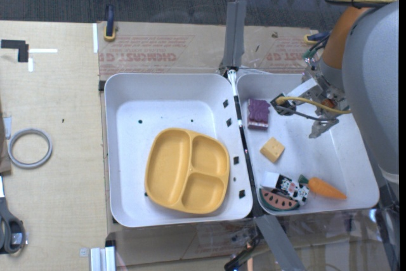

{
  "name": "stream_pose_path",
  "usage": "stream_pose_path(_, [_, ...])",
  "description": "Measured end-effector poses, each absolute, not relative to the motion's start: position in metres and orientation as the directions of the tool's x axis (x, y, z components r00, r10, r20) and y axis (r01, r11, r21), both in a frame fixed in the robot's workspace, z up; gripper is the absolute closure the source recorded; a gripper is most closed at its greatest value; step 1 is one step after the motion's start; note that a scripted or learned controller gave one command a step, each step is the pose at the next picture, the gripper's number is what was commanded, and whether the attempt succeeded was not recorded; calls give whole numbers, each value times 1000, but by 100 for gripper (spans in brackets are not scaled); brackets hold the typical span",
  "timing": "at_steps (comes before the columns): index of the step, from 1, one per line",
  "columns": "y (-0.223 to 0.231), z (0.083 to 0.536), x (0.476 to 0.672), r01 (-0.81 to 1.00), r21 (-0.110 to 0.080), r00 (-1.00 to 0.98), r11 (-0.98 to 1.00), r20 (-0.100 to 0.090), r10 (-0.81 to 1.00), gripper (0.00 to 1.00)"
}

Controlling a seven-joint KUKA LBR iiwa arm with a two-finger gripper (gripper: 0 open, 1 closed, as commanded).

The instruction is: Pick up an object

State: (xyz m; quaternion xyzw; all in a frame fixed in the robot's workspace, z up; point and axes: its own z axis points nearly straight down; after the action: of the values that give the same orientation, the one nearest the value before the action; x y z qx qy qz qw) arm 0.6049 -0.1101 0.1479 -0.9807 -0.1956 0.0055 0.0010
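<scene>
Two shallow white bins are set side by side on the bench (pixel 51 92). The left bin (pixel 127 98) is occupied by a yellow plate (pixel 188 170) with three compartments, lying near its front edge.

The right bin (pixel 355 155) holds the loose things. A purple block (pixel 258 113) with a knobbly face lies near the dividing wall, toward the back. A pale yellow cube (pixel 273 150), shaped like a wedge of cheese, is seen just in front of it, apart from it. At the front edge a watermelon slice (pixel 277 198), red with a dark green rind, lies touching a small black-and-white item (pixel 290 187) whose nature cannot be made out. Just beside these, an orange carrot (pixel 326 188) with a green top is laid at a slant.

The claw (pixel 315 116) is held over the back of the right bin, to the right of the purple block and apart from it. Nothing is seen between its fingers; whether they are spread or pressed together cannot be told.

A grey ring (pixel 28 148) rests on the bench, well left of the bins.
</scene>
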Motion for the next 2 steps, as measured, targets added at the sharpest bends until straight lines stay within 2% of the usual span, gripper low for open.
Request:
stream_pose_path(1, [-99, 103, 648, 250, -2, 968, -968, -10, 250, 0])
stream_pose_path(2, [-93, 87, 557, 197, -4, 980, -980, -11, 198, 0])
